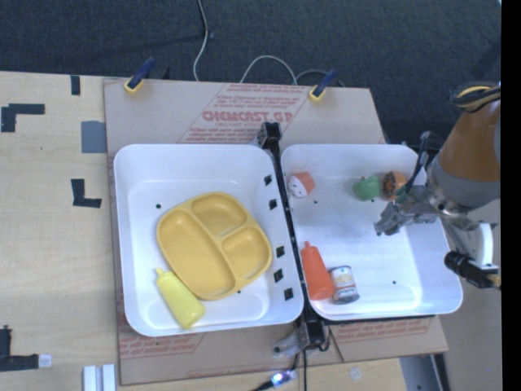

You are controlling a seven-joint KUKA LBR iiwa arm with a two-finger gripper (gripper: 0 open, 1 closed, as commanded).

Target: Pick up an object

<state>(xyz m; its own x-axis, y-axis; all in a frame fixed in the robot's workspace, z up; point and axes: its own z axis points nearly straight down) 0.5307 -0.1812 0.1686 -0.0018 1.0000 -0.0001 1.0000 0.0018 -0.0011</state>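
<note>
Pincer (389, 223) hovers in right bin (407, 300), grip state unclear, can't tell | green toy (366, 187) near bin's far edge, just beside | tip: centre over it, descend straight, avoid orange piece (395, 182).

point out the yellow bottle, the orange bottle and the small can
yellow bottle (180, 297), camera view, middle of its body
orange bottle (316, 274), camera view, middle of its body
small can (343, 284), camera view, its label side
</note>
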